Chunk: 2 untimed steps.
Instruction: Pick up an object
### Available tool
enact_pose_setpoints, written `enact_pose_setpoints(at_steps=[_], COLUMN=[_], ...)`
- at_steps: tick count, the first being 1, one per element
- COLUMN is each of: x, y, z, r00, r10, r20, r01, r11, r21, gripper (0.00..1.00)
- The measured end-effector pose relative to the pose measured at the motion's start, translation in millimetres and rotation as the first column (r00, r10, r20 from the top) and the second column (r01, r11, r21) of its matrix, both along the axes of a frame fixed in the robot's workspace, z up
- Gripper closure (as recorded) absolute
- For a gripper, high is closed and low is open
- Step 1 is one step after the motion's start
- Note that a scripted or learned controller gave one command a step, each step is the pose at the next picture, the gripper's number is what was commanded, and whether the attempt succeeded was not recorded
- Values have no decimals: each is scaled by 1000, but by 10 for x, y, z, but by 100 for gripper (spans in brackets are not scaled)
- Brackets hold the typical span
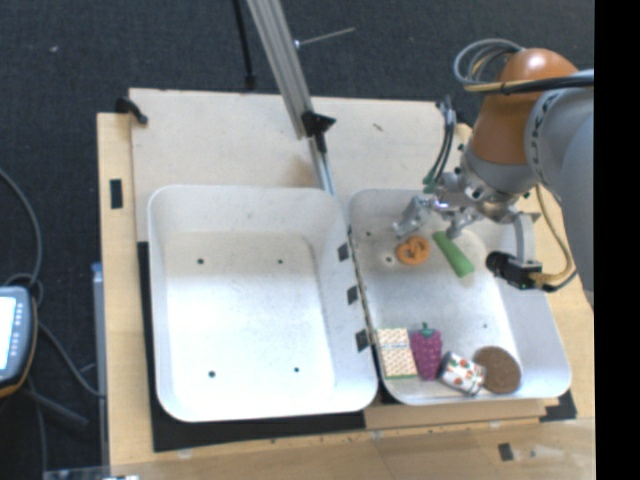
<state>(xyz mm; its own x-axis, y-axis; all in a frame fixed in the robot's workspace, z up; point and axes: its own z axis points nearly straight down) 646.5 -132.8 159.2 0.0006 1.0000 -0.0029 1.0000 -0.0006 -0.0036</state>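
Observation:
My gripper hangs over the far part of the right bin, its two fingers spread open with nothing between them. Just in front of its left finger lies a small round orange object. A green stick lies at a slant beside the orange object, under the right finger. Along the bin's near edge sit a checkered block, a magenta berry-shaped toy, a red and white can on its side, and a brown disc.
The left bin sits beside the right one, their walls touching in the middle. A slanted metal pole rises behind the bins. A black cable plug hangs off the arm over the right bin's far right side.

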Motion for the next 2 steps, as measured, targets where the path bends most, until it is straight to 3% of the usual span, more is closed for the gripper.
enact_pose_setpoints(at_steps=[1, 2], x=[-9, 14], y=[-14, -24], z=[-526, -374], r00=[1000, 1000], r10=[-3, -7], r20=[-1, 9], r01=[3, 7], r11=[1000, 1000], r21=[0, 1], gripper=[0, 100])
